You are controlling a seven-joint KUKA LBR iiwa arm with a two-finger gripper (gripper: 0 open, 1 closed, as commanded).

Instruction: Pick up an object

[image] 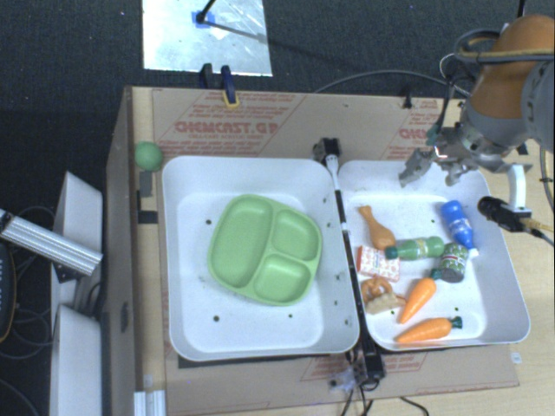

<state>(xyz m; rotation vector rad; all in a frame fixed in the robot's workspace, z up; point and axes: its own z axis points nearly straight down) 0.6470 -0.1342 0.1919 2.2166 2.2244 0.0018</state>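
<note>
My gripper (434, 169) hangs over the far edge of the right bin (494, 319), its two fingers spread apart with nothing between them. Below it in that bin lie a blue bottle (457, 223), a green bottle (419, 249), a toy chicken drumstick (376, 227), a red-and-white packet (379, 263), a small dark can (451, 268), a brownish toy (380, 292) and two carrots (418, 297) (426, 328). All of them are apart from the fingers.
The left bin (186, 319) bears a green divided plate (264, 249). A green ball (147, 155) sits on a post at the bench's left edge. A black clamp (327, 150) stands where the bins meet at the back. A black cylinder (501, 212) juts in at the right.
</note>
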